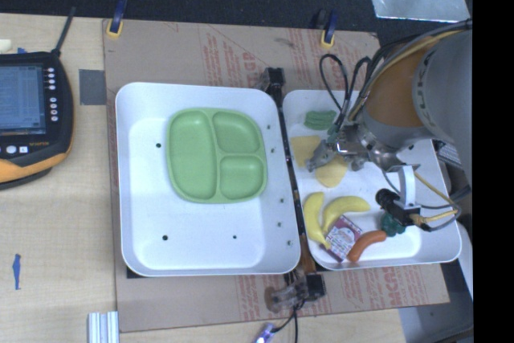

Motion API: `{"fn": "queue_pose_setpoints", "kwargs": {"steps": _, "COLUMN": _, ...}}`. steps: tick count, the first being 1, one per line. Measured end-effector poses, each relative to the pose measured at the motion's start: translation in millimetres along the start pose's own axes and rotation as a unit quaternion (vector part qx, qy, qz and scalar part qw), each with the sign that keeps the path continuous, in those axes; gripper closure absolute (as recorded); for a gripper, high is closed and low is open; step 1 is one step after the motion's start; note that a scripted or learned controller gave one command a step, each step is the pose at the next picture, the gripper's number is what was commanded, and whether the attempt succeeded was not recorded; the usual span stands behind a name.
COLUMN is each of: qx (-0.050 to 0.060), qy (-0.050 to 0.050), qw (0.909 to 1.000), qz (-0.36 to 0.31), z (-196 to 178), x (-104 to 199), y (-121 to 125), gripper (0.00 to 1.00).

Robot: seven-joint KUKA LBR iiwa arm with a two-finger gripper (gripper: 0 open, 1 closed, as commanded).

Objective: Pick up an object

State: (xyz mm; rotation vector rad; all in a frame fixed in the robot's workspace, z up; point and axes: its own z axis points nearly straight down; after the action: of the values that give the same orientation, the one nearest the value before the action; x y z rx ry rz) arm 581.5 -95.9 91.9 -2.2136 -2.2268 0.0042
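Because the pickable clutter sits in the right bin (446, 251), the tool (338, 153) hangs low there over a pale yellow piece (328, 172); whether its grip is open or closed, I cannot tell. Bananas (331, 214) lie just below.

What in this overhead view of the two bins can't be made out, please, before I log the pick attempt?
- Gripper: small and dark against the wrist; whether it holds the pale yellow item under it is unclear.
- Green item: partly hidden by cables and the arm.
- Right bin: its far right part lies under the arm.
- Small packet: label too small to read.
- Tablet: cut off by the left edge.
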Motion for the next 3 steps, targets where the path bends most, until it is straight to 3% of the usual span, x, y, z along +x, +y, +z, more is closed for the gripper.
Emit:
{"fn": "queue_pose_setpoints", "kwargs": {"steps": 1, "qx": 0.0, "qy": 0.001, "qw": 1.0, "qz": 0.001, "z": -0.4, "x": 3.3, "y": 74.9, "gripper": 0.0}}
{"fn": "queue_pose_setpoints", "kwargs": {"steps": 2, "qx": 0.001, "qy": 0.0, "qw": 1.0, "qz": 0.001, "z": 0.5, "x": -2.4, "y": -17.5, "gripper": 0.0}}
{"fn": "queue_pose_setpoints", "kwargs": {"steps": 3, "qx": 0.002, "qy": 0.0, "qw": 1.0, "qz": 0.0, "z": -9.8, "x": -3.3, "y": -17.6, "gripper": 1.0}}
